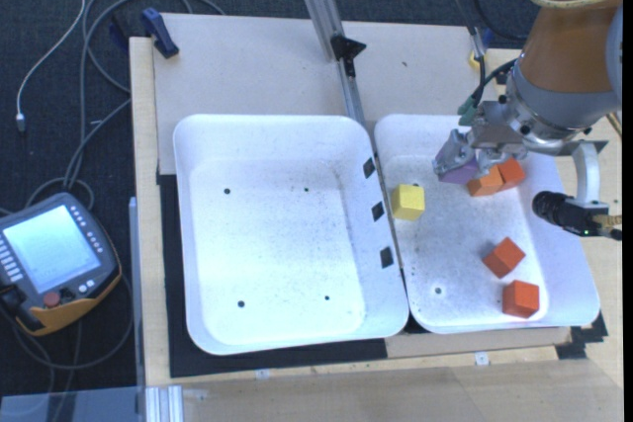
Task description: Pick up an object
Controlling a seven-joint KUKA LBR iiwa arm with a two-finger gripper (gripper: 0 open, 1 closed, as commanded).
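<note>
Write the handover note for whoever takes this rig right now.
Claw: low in the right bin, over the purple piece; grip cannot be judged from this view.
Objects, all in the right bin: yellow cube near the left wall, orange pieces beside the purple piece, two orange cubes, one mid-bin and one by the front edge.
Done: nothing seen lifted.
Left: confirm a grasp and raise one object.

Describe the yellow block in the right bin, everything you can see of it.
The yellow block is a small cube, plain and matte, maybe foam or painted wood. It sits flat on the speckled floor of the right bin, close to the bin's left wall, slightly turned. Nothing touches it; the gripper hangs to its upper right, near a purple block.
</note>
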